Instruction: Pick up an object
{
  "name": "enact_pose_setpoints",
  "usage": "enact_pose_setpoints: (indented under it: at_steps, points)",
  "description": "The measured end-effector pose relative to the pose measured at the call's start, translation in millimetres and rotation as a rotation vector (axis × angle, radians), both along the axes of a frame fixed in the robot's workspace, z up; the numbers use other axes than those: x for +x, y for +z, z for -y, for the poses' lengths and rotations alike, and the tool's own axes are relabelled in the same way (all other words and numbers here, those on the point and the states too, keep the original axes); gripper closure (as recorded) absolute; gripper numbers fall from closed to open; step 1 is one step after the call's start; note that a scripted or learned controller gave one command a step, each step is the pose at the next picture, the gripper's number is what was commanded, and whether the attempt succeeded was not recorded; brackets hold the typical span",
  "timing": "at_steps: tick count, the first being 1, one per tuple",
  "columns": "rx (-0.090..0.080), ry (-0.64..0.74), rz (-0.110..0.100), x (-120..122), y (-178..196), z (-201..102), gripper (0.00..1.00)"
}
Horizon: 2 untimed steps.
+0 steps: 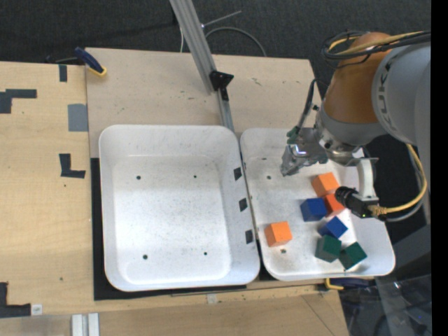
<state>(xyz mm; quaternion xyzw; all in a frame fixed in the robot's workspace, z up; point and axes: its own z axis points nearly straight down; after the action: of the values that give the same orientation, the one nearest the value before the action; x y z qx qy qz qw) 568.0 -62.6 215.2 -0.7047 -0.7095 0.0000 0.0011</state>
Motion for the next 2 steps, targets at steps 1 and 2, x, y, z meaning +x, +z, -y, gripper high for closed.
enact_pose_setpoints:
  at_steps: [1, 2]
  points:
    - [0.001, 0.001, 0.0, 9, 1, -58, 1.0]
    - [0.0, 0.001, -0.002, -3, -3, -112, 1.0]
